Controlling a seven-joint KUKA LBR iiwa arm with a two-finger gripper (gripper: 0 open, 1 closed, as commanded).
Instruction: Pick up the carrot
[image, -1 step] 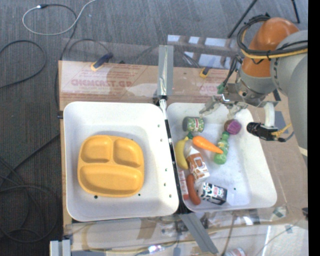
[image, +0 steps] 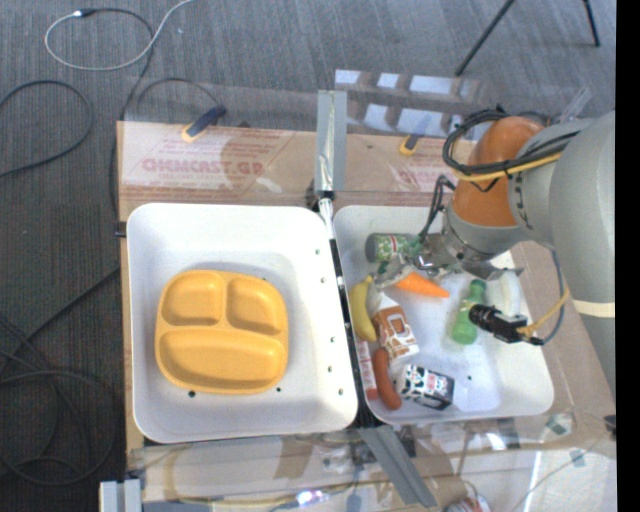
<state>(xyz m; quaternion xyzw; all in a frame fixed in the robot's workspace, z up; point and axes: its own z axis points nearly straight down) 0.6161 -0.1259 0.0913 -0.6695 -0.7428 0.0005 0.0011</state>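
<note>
A grey KUKA arm with an orange band reaches in from 3 o'clock over the right-hand white bin, its gripper lowered toward the bin's upper middle. The carrot, a small tapered orange piece with a smooth plastic look, lies flat on the bin floor just below the gripper, at about its 7 o'clock, pointed end toward 4 o'clock. Whether the gripper touches the carrot, and how far it is parted, cannot be told from this slanted view; nothing is seen lifted.

Clutter crowds the carrot. A green can lies on its side at the carrot's 10 o'clock, close to the gripper. A curved yellow banana rests at 8 o'clock along the bin's left wall. A brown carton sits at 7 o'clock, a red-brown sausage beyond it, and a black-and-white carton at 6 o'clock. A green bottle stands at 4 o'clock.

The left-hand white bin holds a glossy yellow three-compartment tray, well apart.
</note>
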